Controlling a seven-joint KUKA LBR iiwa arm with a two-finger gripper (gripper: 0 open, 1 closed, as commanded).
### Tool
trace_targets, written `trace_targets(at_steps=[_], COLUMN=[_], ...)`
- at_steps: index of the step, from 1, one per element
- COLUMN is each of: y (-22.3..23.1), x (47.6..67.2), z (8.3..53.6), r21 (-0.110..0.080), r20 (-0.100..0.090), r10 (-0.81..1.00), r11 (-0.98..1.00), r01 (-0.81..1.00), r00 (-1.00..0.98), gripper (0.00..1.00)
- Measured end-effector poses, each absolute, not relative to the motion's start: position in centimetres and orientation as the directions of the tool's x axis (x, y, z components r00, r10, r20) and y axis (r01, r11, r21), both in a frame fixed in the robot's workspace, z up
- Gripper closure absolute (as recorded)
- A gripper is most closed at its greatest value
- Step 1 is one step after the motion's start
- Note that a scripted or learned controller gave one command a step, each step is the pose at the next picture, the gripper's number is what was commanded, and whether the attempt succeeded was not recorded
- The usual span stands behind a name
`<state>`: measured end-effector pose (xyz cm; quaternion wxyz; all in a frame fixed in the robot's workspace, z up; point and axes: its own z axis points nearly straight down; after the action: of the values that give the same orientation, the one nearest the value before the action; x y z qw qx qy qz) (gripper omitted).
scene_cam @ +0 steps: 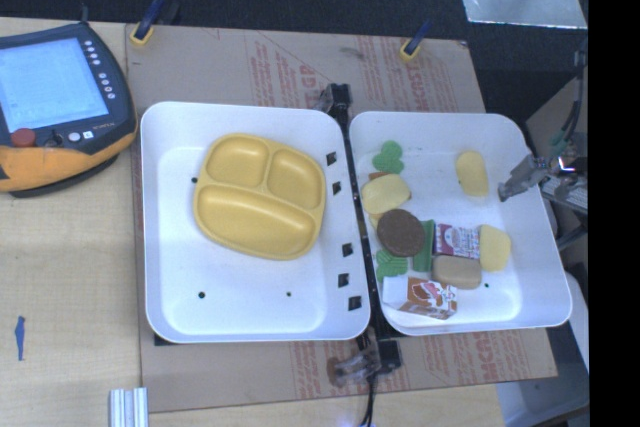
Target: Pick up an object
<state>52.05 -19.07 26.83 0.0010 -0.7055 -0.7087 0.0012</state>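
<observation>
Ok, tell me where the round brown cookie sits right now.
The brown cookie lies in the right bin, near its left wall, just below a yellow piece and left of a red-and-white packet.

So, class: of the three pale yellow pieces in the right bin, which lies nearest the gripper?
The yellow piece lying alone at the bin's upper right, just left of the gripper; the other two sit farther off.

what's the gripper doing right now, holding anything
Gripper: at the right bin's right rim, nothing seen between its fingers; open or shut cannot be told.
</observation>
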Motion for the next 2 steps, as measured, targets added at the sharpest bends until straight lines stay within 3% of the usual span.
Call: trace_targets(at_steps=[1,2], y=[-21.0,-21.1], x=[60.2,64.8], z=[13.2,9.3], r21=[-0.011,-0.002], r20=[0.001,-0.001], r10=[1.0,1.0], r11=[0.009,0.008], r01=[1.0,1.0], r00=[-0.009,-0.008], gripper=[0.0,0.0])
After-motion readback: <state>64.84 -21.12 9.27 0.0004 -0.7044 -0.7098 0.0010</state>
